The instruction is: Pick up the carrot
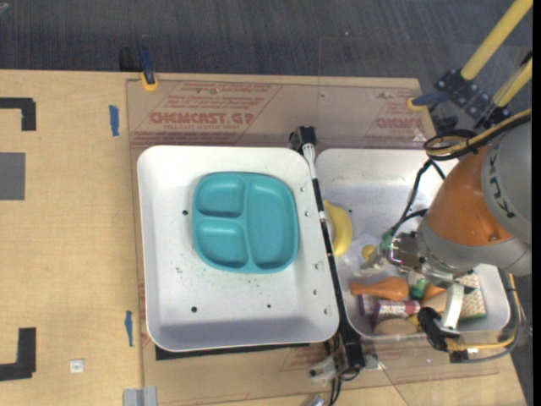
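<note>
The pincer (404,271) hangs over the carrot (385,290); I cannot tell its state. Crowding clutter could spoil the grab.

The carrot (385,290) is orange and tapered, lying flat and nearly crosswise in the right bin (372,184), toward its near side, among other small items, its thicker end partly hidden under the arm.

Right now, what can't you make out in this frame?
- Gripper fingers: camera view, hidden under the arm's wrist; open or shut unclear.
- Carrot: right end covered by the gripper.
- Items under the wrist in the right bin: cluttered, too small to identify.
- Yellow object: partly behind the bin divider.
</note>
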Robot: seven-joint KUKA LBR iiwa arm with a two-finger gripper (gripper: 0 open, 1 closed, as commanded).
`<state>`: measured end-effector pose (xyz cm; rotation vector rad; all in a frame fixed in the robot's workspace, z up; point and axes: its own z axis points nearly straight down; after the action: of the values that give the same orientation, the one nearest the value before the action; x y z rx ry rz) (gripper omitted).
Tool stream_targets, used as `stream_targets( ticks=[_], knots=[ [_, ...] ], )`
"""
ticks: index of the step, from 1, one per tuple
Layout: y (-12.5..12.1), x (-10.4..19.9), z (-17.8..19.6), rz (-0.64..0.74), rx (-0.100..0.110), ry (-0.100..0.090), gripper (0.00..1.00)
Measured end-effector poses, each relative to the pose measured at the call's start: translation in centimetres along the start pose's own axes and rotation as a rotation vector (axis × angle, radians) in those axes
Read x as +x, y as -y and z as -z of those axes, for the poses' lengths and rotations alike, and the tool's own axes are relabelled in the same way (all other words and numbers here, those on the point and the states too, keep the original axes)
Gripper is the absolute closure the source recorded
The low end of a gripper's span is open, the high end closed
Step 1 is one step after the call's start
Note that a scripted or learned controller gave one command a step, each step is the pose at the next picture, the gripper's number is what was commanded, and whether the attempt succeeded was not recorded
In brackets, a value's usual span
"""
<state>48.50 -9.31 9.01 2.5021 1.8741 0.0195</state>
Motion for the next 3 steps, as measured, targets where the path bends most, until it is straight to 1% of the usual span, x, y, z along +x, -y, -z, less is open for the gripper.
stream_targets(
  ticks=[1, 2, 3],
  knots=[
    [0.0, -1.2, 0.0, 0.281, 0.015, -0.005, 0.0],
    [-0.5, -1.6, 1.1, 0.279, -0.003, 0.008, 1.0],
    [-0.4, -1.5, 1.0, 0.278, -0.002, 0.008, 0.0]
  ],
)
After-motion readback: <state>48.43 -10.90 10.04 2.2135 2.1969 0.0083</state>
